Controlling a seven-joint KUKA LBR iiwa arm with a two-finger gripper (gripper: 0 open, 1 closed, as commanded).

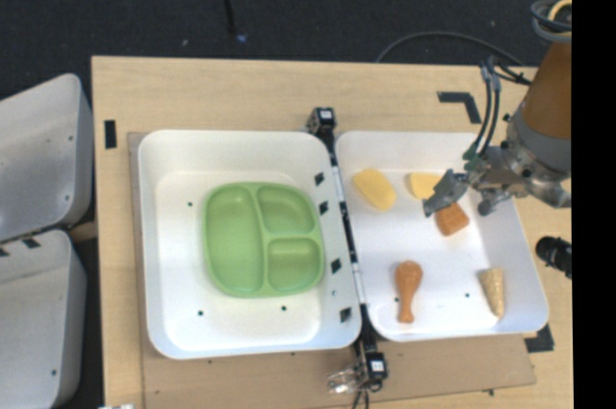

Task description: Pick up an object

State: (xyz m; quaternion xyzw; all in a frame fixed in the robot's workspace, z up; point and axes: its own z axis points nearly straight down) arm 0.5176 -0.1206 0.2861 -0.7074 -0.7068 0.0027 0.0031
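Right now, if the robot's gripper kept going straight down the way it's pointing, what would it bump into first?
Probably the orange-brown block. The gripper hangs right over it in the right bin, with a yellow piece just beside. How high the gripper sits is hard to judge from this slanted view.

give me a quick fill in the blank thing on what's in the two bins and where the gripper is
1. The green divided plate lies in the ____ bin as the camera sees it.
2. The plate has ____ compartments.
3. The gripper hangs over the ____ bin, near the orange-brown chunk.
4. The drumstick-shaped toy lies in the same bin as the ____-coloured oval piece.

Missing words: left; three; right; yellow
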